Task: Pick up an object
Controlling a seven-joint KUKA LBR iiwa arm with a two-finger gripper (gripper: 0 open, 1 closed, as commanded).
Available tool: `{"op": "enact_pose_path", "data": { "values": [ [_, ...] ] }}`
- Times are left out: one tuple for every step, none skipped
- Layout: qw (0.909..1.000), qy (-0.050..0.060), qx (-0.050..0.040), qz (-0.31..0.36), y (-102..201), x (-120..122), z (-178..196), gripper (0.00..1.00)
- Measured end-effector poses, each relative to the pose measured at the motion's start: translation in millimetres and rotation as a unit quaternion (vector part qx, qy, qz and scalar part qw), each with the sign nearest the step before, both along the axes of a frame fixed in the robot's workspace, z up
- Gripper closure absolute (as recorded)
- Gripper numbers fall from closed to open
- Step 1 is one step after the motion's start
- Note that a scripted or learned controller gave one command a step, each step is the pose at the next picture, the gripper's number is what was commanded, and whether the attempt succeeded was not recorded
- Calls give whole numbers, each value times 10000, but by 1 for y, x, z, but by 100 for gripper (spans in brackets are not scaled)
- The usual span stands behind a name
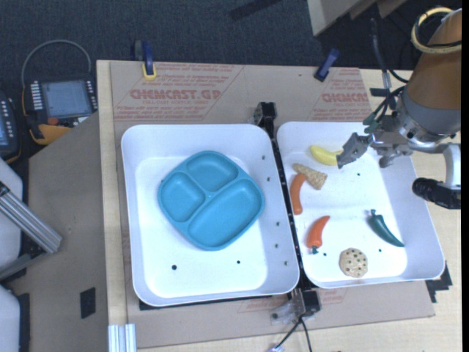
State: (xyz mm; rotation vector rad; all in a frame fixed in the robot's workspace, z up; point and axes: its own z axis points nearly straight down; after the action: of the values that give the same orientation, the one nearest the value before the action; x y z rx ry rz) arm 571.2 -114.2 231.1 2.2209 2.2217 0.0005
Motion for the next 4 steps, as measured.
{"op": "enact_pose_path", "data": {
  "values": [
    [10000,42,9,-3,4,-1,-64,0],
    [10000,46,10,-2,6,0,-128,0],
    [10000,25,6,-4,6,-1,-148,0],
    [10000,2,2,-6,6,0,-136,100]
  ]
}}
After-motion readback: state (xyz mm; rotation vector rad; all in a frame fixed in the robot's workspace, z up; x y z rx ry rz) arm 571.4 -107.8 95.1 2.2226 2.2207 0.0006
